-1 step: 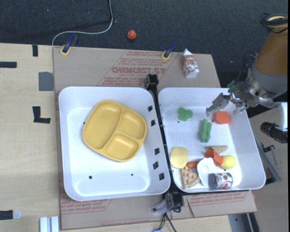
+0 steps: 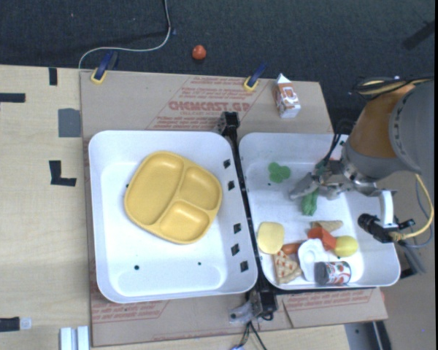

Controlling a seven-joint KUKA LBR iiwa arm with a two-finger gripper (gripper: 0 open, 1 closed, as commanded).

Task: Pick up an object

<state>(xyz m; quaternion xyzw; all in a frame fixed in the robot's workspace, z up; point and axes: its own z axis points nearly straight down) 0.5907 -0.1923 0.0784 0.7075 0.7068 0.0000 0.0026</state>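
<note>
I see the gripper [image 2: 312, 189] low in the right bin [image 2: 252, 195], tips right at a green item [image 2: 308, 205]; can't tell whether the claw is apart or clamped on it. Another green piece [image 2: 279, 172] lies to the left of it, with the other toy food near the bin's front edge. The yellow divided plate [image 2: 174, 196] sits in the left bin [image 2: 102, 217].

Brown board [image 2: 204, 104] on the bench, bearing two white bins [image 2: 106, 195] side by side and a small carton [image 2: 287, 98].
</note>
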